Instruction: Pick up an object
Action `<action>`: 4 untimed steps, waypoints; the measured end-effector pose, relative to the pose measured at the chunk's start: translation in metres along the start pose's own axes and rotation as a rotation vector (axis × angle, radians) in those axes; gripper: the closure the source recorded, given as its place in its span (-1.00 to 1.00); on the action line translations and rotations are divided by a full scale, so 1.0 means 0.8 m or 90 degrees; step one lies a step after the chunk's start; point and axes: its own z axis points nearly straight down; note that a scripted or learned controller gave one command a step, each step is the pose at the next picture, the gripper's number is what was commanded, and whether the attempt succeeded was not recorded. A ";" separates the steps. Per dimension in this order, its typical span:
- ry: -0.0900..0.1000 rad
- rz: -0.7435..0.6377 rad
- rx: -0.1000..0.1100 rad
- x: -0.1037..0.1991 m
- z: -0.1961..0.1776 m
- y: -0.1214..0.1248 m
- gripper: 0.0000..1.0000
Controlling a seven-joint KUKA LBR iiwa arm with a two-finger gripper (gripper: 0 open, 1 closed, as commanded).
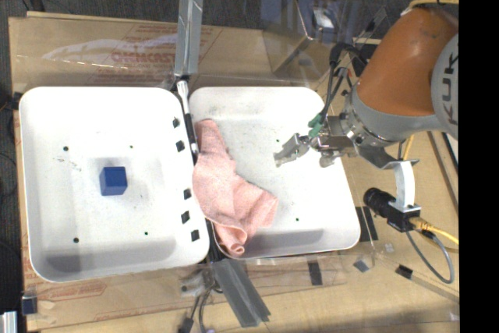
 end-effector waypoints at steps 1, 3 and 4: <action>0.000 -0.026 0.001 -0.012 0.133 0.027 -1.00; 0.001 -0.176 0.000 0.015 0.244 0.007 -1.00; 0.000 -0.179 -0.001 0.014 0.232 0.008 1.00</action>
